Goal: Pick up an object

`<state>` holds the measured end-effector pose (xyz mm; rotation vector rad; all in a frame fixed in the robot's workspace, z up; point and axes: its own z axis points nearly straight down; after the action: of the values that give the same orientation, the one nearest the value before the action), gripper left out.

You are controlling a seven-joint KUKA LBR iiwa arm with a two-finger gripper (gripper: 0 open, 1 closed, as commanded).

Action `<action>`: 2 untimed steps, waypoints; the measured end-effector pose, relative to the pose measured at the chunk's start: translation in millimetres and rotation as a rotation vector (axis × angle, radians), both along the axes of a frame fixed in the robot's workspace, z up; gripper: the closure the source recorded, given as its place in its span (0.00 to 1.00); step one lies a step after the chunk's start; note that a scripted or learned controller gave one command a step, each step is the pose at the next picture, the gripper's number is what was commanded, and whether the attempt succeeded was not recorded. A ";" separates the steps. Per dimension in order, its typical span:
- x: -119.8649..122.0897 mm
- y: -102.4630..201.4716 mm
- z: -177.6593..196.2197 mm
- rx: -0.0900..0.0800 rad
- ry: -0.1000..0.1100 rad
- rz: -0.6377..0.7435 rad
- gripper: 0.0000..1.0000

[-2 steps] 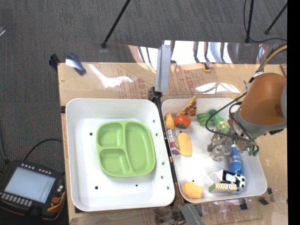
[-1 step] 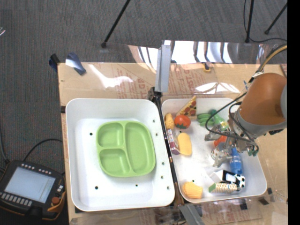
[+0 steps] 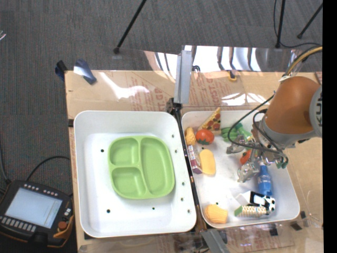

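Observation:
The right bin (image 3: 293, 194) holds several toy foods. A pizza slice (image 3: 212, 121), a red tomato (image 3: 204, 136) and a green item (image 3: 231, 132) lie toward its back. A yellow-orange piece (image 3: 207, 162) and a purple-and-white packet (image 3: 195, 159) lie at its left. A blue bottle (image 3: 265, 182), a black-and-white carton (image 3: 261, 200), a corn cob (image 3: 251, 211) and an orange pastry (image 3: 216, 213) are near the front. My gripper (image 3: 246, 163) hangs low over the bin's middle right, next to a small red object (image 3: 245, 156) and just left of the blue bottle.
The left bin (image 3: 89, 136) carries a green three-compartment plate (image 3: 141, 166). A grey post (image 3: 183, 78) stands behind the wall between the two bins. A tablet-like pendant (image 3: 32, 208) lies on the floor at the lower left. Tripod legs cross the carpet behind.

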<state>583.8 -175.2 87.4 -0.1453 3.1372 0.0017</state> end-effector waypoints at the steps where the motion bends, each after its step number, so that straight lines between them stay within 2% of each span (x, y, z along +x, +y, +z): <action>1: 46.2 48.8 1.8 -0.003 -0.003 0.088 0.00; 2: 62.4 90.9 3.3 -0.005 -0.008 -0.091 0.00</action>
<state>646.2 -84.3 90.7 -0.0019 3.1331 -0.0066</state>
